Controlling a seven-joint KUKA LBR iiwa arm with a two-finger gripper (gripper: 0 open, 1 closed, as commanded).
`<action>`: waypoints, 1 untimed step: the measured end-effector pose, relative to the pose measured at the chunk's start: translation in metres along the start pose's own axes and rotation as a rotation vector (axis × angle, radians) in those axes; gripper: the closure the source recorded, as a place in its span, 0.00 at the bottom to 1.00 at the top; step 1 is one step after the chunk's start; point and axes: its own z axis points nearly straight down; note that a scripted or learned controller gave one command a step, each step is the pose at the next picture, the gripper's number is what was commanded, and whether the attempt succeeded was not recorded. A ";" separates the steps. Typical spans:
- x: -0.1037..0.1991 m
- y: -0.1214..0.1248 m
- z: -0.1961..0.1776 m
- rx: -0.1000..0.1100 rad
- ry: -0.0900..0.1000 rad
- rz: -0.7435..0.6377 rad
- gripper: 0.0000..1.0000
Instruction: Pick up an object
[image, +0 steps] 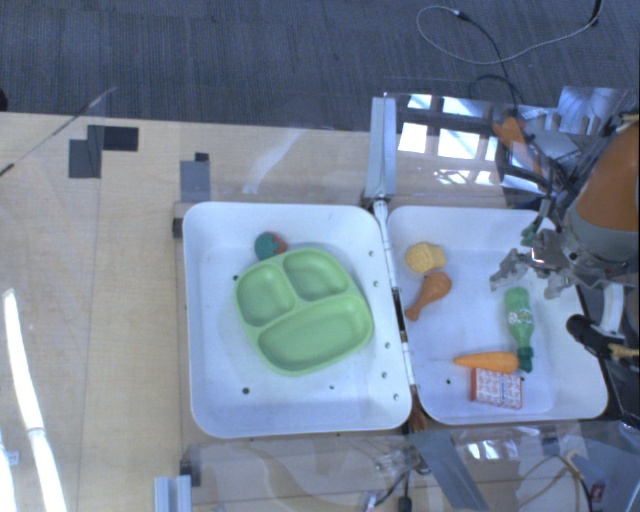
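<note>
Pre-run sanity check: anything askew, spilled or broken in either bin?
Nothing spilled or visibly damaged. The green bottle lies on its side in the right bin, with the carrot at its lower end. The green divided tray sits skewed in the left bin, a small round toy tucked against its far edge.

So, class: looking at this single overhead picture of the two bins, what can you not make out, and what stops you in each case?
- Small round toy in the left bin: the green tray covers its lower part, so its identity is unclear.
- Arm: cut off by the right edge.
- Gripper: too small and cluttered to judge its state.
- Small patterned box: print too small to read.
- Green bottle: label too small to read.
</note>
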 end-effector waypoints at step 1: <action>-0.010 -0.009 0.055 -0.008 0.001 0.020 0.00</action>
